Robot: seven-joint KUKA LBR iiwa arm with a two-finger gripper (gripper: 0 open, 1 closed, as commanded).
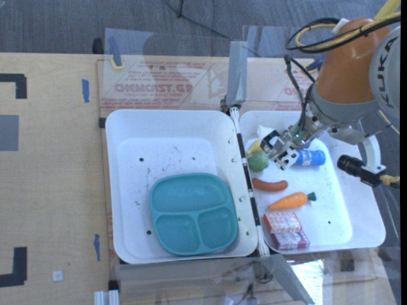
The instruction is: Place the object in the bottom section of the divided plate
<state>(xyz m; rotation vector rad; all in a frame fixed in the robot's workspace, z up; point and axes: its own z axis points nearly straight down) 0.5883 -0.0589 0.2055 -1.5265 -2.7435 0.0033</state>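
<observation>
1. Where the two white bins sit side by side on the worktop, the left bin holds a teal divided plate with one wide section on its far side and two smaller ones on its near side; all three sections are bare.
2. The right bin holds the loose things: a green ball-like item with something yellow just beyond it, a blue and white bottle lying on its side, a reddish sausage, an orange carrot with a green tip, and a red and white packet at the near edge.
3. The gripper hangs over the far left part of the right bin, just beside the bottle and the green item; whether it is spread or pressed together cannot be told, and nothing is seen pinched in it.
4. The arm enters from the right, with its orange band and part of the letters "KU" readable on the grey casing.
5. A clear sheet beyond the left bin bears faded reddish print, too blurred to read surely.
6. Blue tape strips mark the worktop.
</observation>
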